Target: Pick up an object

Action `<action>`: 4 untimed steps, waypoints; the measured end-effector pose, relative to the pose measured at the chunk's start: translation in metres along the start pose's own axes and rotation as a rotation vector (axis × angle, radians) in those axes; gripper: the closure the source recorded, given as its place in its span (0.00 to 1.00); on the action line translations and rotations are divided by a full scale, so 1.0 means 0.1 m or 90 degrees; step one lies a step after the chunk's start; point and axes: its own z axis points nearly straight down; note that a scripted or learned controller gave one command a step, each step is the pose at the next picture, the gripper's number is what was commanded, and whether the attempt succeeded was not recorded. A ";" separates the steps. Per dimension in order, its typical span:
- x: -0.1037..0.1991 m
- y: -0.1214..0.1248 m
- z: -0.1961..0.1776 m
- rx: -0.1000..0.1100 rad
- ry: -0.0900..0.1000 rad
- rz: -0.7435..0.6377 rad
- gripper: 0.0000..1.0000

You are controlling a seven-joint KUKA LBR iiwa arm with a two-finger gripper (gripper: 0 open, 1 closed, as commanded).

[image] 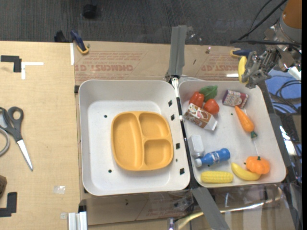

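Observation:
The right bin [268, 128] holds several toys: red tomatoes with green leaves [204, 99], a purple packet [235, 98], a carrot [245, 119], a brown and white carton [200, 117], a blue bottle [214, 157], a corn cob [216, 177], a banana [244, 172] and an orange pumpkin [258, 165]. My gripper [254, 70] hangs over the far right corner of that bin, above the purple packet. A small yellow piece [242, 66] shows against its left side; whether it is held is unclear.
A yellow divided plate [142, 140] lies in the left bin [91, 128]. Scissors [17, 133] rest on the bench at far left. Cables [288, 87] trail past the right bin's right edge. A grey bar [176, 51] stands behind the bins' joint.

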 end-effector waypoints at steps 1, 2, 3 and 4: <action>-0.09 0.26 1.36 -0.001 0.001 0.026 1.00; -0.15 0.44 0.74 0.000 0.000 0.057 1.00; 0.42 0.47 1.99 0.000 0.002 0.195 1.00; 0.63 -0.22 1.06 0.000 0.001 -0.037 1.00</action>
